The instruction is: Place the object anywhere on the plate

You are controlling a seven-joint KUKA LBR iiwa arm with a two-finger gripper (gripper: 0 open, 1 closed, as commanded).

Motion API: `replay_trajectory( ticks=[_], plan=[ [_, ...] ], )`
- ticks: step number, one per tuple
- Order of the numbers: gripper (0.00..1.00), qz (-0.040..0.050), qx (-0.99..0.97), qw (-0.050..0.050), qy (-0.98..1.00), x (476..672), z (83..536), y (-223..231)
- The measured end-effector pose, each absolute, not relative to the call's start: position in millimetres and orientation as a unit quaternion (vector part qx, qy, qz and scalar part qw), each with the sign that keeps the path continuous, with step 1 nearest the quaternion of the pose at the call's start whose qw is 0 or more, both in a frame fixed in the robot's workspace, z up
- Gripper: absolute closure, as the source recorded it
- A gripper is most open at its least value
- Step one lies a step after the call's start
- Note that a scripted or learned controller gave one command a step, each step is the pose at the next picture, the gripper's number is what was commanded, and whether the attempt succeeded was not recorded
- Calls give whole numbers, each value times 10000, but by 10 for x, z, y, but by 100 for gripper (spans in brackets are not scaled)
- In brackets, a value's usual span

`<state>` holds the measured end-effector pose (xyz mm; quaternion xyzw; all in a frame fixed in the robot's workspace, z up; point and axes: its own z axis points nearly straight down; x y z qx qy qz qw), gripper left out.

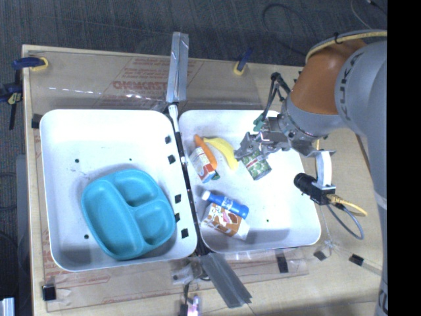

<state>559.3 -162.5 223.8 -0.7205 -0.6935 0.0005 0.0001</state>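
Two white bins sit side by side on the bench. The left bin (59,176) holds a blue plate (127,212) with three compartments, lying in the lower middle of that bin, slightly turned. The right bin (289,222) holds the loose items: a banana (223,151) near its upper left, touching an orange and white carton (204,161) just left of it, and lower down a bottle (225,216) with a blue cap and a brown and white label, lying on its side near the bin's lower left. The arm (342,91) comes in from the upper right of the frame, its orange band over the bin's upper right corner. The gripper (256,151) is low over the upper middle of the right bin, and its fingers are clamped on a small green can (258,166), which hangs tilted below them, just right of the banana. The can is over the right bin, well apart from the plate in the left bin. A black fitting (309,186) with a yellow cable sits at the right bin's right edge.
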Motion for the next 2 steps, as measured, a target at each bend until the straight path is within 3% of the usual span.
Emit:
replay_trajectory(
  ticks=[1,2],
  plan=[
    [100,11,-6608,15,-7506,5450,2316,-799],
    [100,15,-5310,20,-8474,5544,1907,151]
  ],
)
